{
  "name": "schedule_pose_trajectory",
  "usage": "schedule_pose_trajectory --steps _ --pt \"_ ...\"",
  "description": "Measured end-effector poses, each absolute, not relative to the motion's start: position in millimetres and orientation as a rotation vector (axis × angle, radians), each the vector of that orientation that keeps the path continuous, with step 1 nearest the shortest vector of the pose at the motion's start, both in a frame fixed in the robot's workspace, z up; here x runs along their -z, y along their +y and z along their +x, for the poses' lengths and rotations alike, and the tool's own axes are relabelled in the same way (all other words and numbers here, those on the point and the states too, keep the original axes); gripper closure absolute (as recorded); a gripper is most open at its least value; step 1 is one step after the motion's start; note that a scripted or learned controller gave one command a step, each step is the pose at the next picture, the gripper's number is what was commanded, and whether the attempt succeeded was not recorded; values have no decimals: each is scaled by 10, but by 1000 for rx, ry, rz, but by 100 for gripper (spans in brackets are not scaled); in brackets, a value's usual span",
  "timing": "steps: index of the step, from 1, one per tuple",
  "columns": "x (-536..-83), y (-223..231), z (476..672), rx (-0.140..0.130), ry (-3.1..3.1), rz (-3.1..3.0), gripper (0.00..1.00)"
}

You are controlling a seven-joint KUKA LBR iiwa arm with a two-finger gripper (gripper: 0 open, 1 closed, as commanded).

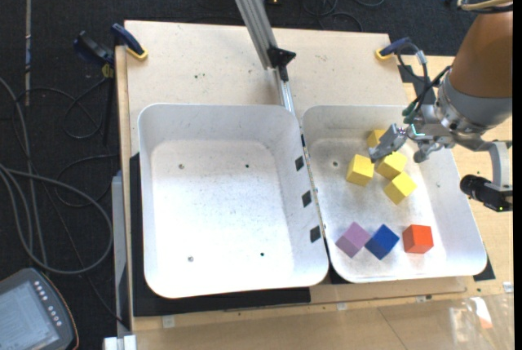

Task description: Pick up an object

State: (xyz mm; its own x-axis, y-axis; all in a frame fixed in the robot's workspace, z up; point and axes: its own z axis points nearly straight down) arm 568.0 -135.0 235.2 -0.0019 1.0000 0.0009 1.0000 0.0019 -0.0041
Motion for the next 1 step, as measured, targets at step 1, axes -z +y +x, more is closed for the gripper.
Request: schedule_pose_trajectory --steps 1 --pt "-2372 -1353 5688 0 -2222 -2221 0"
